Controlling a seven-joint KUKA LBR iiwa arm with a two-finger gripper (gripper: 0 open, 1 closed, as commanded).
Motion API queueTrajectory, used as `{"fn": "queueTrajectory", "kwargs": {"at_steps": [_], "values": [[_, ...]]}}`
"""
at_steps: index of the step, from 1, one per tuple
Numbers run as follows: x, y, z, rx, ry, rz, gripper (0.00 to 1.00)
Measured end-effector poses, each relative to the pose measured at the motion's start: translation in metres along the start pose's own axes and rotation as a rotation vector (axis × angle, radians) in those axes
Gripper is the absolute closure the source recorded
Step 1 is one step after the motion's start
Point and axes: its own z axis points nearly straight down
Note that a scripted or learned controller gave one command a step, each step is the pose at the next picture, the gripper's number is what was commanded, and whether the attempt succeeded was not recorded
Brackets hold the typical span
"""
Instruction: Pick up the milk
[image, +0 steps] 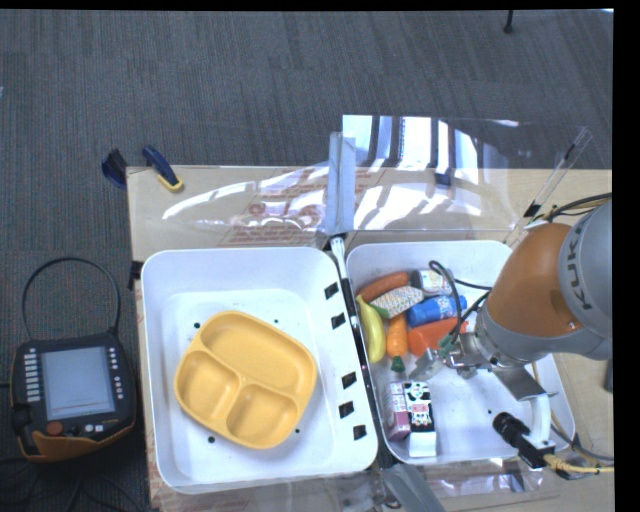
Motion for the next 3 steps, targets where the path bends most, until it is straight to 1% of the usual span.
{"fn": "queueTrajectory", "kwargs": {"at_steps": [1, 3], "values": [[0.0442, -0.0341, 0.0000, 0.000, -0.003, -0.008, 0.00], [0.0444, -0.0343, 0.0006, -0.001, -0.001, 0.084, 0.00]]}}
